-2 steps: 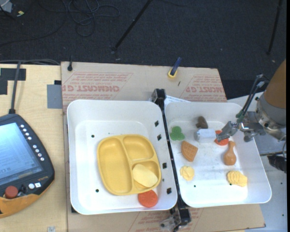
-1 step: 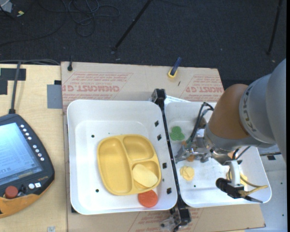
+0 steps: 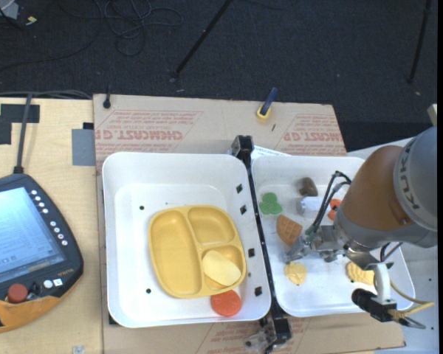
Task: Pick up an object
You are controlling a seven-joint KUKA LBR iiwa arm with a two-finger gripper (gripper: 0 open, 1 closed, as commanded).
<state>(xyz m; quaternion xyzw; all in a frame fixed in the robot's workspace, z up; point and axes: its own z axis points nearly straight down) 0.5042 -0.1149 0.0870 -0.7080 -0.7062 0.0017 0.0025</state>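
Nearest the lens, at the lower edge of the left bin (image 3: 125, 198), we mark a red-orange round piece (image 3: 226, 302) lying just beside a yellow divided tray (image 3: 179, 260) that carries a pale yellow lump (image 3: 221, 268) in one compartment. We place the arm (image 3: 387, 194) over the right bin (image 3: 295, 169), with the gripper (image 3: 304, 246) low among small toy foods: a tan waffle-like piece (image 3: 289, 229), a pale yellow piece (image 3: 296, 273), a green piece (image 3: 271, 203) and a brown piece (image 3: 307, 186). Whether the gripper stands open or closed, or holds anything, we cannot tell. We judge the waffle-like piece and the yellow piece, both near it, the likeliest targets: probably light, stiff and smooth, so apt to slip; we would grip across the narrow sides.
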